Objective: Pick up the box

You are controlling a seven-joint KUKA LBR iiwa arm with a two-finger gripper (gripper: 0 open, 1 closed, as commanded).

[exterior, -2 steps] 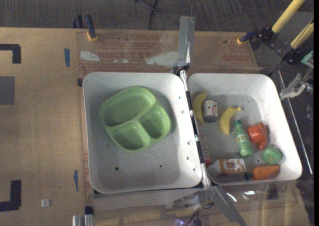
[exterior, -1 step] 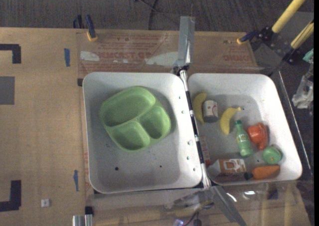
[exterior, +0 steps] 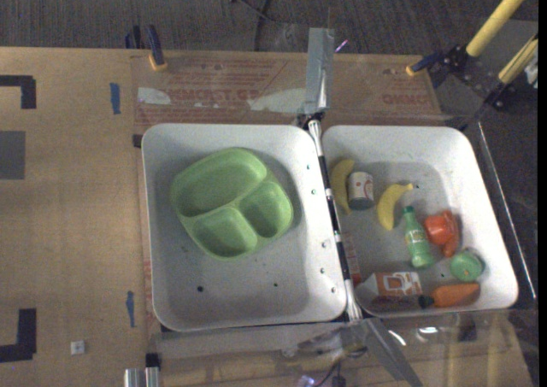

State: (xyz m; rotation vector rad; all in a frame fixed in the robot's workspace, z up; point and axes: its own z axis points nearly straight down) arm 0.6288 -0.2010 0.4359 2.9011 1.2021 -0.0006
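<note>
The box lies flat at the right bin's near edge, just left of the carrot, long axis along that edge. Gripper's state: cannot tell.

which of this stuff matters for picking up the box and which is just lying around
For the job:
box, lying at the near edge of the right bin

Just lying about:
green tray in the left bin
two bananas
can
green bottle
carrot
orange cup
</note>
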